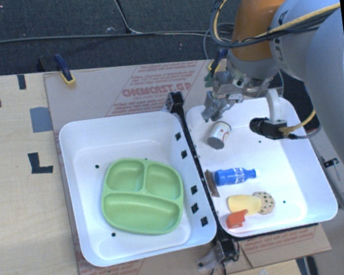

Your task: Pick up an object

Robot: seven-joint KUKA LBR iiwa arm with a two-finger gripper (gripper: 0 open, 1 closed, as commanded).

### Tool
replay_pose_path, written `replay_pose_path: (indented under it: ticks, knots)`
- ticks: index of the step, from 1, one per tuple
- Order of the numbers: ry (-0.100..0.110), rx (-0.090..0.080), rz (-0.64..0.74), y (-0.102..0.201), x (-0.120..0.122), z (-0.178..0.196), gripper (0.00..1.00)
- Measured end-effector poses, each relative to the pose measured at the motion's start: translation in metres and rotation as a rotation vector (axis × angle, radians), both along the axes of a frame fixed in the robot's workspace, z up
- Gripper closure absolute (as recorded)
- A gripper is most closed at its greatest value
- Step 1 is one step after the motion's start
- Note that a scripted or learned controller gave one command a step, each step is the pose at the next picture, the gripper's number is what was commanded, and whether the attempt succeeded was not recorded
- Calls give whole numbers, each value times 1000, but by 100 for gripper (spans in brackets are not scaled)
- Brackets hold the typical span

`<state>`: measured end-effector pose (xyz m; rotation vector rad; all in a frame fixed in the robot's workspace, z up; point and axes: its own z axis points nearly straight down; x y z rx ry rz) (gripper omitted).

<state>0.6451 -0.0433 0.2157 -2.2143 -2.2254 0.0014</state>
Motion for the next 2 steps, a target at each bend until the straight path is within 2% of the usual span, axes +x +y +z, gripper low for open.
replay_pose_path:
  ticks: [1,2]
  knots:
    - [0,1,1,54,-16,6,100]
    - [0,0,1,97,-19,8,100]
